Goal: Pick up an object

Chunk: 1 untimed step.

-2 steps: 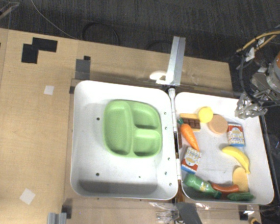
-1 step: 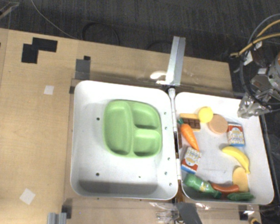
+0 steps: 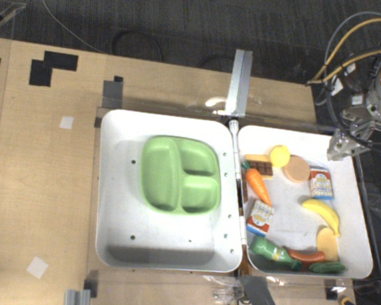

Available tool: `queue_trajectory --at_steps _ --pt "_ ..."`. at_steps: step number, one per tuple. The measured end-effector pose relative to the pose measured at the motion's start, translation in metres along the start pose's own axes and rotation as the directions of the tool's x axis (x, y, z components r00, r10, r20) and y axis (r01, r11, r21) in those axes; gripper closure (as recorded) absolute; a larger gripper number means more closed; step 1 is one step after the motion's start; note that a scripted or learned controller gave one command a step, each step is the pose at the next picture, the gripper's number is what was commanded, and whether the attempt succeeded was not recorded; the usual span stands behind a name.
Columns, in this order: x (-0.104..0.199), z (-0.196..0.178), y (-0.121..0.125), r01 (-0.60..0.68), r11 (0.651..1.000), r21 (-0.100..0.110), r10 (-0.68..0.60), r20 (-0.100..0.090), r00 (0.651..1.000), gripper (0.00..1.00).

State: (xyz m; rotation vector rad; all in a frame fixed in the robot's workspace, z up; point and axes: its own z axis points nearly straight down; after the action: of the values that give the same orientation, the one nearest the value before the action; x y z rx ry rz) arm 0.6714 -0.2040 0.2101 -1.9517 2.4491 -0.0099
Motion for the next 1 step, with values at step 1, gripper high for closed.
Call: queue_trajectory --at_steps 1 --pt "0.0000 0.0023 0.0001 0.239 0.971 0.000 -0.239 0.000 0.971 1.00"
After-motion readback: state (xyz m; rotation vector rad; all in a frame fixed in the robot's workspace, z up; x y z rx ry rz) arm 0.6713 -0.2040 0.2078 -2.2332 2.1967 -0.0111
